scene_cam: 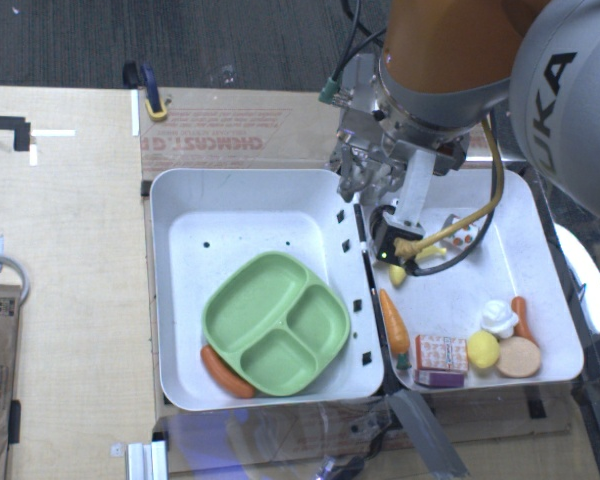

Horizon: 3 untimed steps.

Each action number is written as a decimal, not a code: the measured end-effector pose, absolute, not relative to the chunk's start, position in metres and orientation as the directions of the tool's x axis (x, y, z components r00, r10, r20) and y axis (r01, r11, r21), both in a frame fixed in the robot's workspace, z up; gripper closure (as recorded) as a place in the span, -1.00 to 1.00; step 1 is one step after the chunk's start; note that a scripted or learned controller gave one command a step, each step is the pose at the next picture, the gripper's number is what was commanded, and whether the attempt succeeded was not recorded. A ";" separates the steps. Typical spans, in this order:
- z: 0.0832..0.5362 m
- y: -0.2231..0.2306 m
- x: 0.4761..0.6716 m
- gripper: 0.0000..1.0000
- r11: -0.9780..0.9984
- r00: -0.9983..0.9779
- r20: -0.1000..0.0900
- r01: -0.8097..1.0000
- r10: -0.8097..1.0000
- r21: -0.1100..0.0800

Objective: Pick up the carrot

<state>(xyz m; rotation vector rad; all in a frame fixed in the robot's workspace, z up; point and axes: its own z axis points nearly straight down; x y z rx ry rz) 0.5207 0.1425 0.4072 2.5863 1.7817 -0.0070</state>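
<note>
Camera view: the carrot (392, 320) lies in the right bin (450, 298), close along its left wall. Its thin orange tip points to the far side and its green top to the near edge. Just beside the green end sits a small box (441, 351). A lemon (483, 350), a white lump (498, 318) and a tan disc (520, 358) lie further right, apart from the carrot.

The gripper (360, 183) hangs over the far end of the wall between the two bins, not touching the carrot. We can't tell whether the claw is apart or together, since the wrist hides too much. Nothing shows in it.

The left bin (240, 228) holds a green divided plate (275, 323) w/ a sausage (227, 371) at its near-left edge. The sausage is also orange, so we mustn't mix the two up.

Handling, as we judge it: the carrot is prob. a toy, light, stiff, smooth and somewhat slippery, not fragile. Its round tapered body may roll or squirt out of a pinch. We'd take it across the thick mid-body, not the tip or the green end. The wall sits tight on one side, so there's little room there. A pinch set crosswise vs. the long axis looks best, approx. centred.
</note>
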 end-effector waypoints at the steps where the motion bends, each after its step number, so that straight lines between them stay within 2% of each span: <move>1: 0.298 0.165 0.477 1.00 -0.467 0.467 -0.005 0.884 0.884 -0.002; 2: 0.380 0.097 0.532 1.00 -0.414 0.414 -0.004 0.910 0.910 -0.001; 3: 0.301 0.113 0.488 1.00 -0.549 0.549 -0.006 0.836 0.836 -0.004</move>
